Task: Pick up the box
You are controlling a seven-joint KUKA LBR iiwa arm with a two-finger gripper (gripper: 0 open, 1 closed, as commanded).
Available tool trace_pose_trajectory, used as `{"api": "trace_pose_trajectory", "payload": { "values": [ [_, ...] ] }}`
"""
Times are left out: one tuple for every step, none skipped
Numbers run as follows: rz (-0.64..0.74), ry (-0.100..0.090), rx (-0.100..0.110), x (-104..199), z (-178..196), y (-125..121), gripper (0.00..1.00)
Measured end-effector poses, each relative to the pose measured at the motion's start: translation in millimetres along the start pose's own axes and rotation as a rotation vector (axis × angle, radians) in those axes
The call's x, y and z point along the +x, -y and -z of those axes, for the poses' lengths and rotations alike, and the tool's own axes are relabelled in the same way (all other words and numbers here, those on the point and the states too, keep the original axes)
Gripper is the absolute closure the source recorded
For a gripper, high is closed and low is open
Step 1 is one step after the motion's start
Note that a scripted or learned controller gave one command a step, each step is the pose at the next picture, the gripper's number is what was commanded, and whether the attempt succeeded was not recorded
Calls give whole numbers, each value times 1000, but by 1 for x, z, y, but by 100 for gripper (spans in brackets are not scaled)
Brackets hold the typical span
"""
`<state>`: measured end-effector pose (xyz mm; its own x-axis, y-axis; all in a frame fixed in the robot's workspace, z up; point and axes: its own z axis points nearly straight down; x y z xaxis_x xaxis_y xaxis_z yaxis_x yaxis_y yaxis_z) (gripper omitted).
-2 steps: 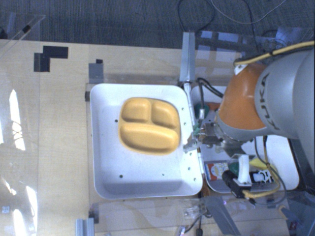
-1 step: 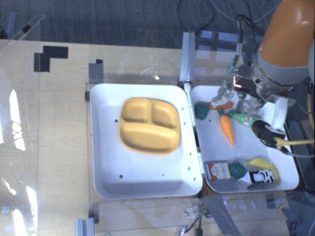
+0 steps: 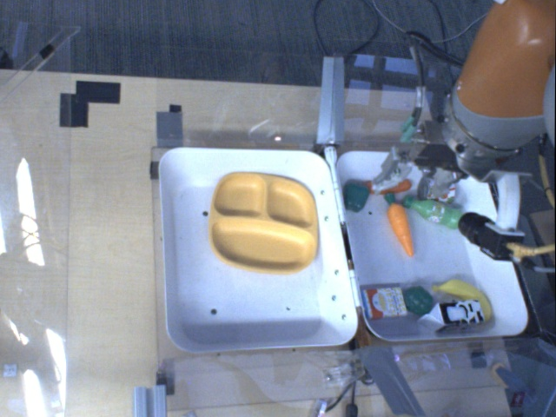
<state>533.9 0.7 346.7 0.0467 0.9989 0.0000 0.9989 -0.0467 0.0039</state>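
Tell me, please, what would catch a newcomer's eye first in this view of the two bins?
Probably the yellow divided tray, lying alone in the middle of the left bin. Next comes the arm's orange band at the upper right, above the right bin, where the gripper hangs near a carrot. The small box lies by that bin's near edge, apart from the gripper.
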Motion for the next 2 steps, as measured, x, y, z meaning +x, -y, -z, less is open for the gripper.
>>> {"api": "trace_pose_trajectory", "payload": {
  "values": [
    [83,-1,3,8,-141,48,0],
    [-113,0,-2,-9,-57,-50,0]
  ]
}}
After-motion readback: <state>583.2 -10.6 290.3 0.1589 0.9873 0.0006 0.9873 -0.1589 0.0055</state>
